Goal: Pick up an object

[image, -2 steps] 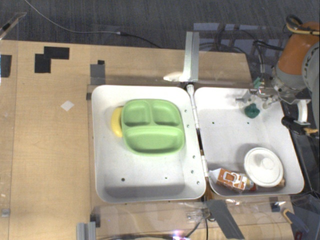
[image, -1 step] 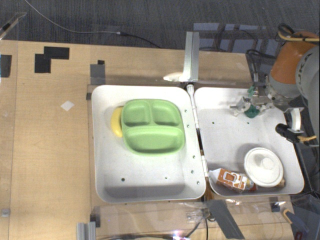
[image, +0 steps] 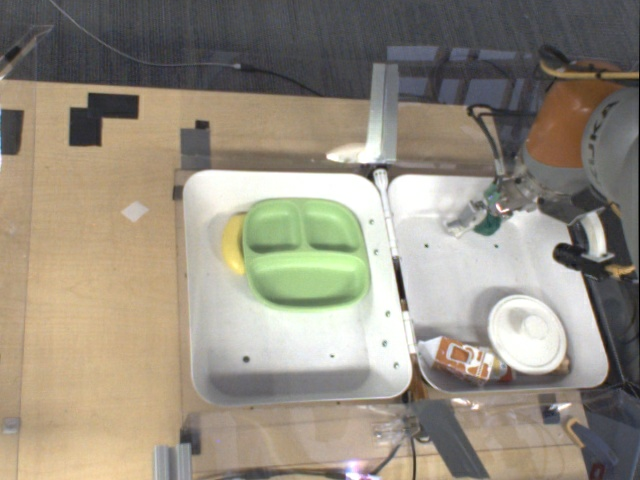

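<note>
In the right bin (image: 440, 298), nearest, a packet (image: 462, 360) lies touching a white bowl (image: 528, 334) (upside down, it seems); farther left, a green tray (image: 303, 251) covers something yellow (image: 232, 245); farthest, the gripper (image: 478, 217) hangs low, whether open I cannot tell.

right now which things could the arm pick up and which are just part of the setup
Could be picked:
green divided plate
yellow item under the plate's left edge
white round lidded item
orange-labelled packet

Setup:
left bin
right bin
gripper
bench
</note>
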